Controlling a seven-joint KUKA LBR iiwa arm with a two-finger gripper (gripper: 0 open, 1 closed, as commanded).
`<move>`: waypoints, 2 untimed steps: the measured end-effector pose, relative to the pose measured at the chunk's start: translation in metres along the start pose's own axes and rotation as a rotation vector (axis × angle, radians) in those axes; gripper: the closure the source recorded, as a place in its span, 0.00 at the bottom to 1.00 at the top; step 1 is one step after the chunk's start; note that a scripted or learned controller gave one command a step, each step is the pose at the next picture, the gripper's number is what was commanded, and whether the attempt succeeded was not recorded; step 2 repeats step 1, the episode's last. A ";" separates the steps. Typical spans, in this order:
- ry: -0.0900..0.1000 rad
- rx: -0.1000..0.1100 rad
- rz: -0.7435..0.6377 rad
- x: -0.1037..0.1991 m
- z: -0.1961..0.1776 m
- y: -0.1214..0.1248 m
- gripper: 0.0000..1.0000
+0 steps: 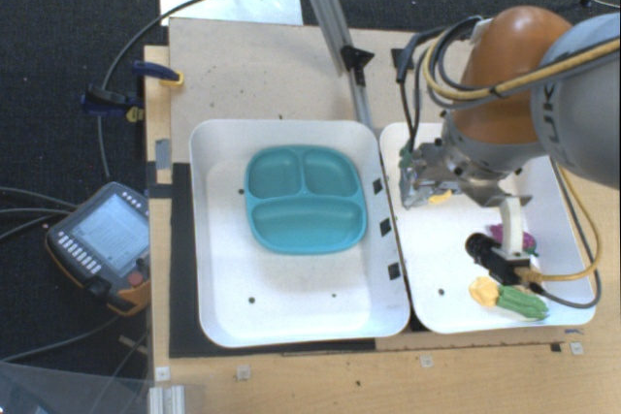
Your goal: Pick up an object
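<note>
On the table point(252, 73), the left bin point(218, 305) holds a teal plate point(306, 199) with 3 compartments. In the right bin point(437, 305), the tool point(414, 187) hangs low near the left wall; I cannot tell whether it is apart or together. Toward the bin's front right corner, a yellow object point(483, 290) touches a green object point(525, 304), and a purple object point(498, 235) lies just behind them.
</note>
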State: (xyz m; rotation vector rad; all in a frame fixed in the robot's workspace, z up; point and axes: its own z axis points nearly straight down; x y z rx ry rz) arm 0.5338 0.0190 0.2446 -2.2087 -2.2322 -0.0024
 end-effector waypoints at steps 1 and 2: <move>-0.001 0.000 0.002 0.054 0.015 -0.002 1.00; -0.001 0.000 0.002 0.054 0.015 -0.002 1.00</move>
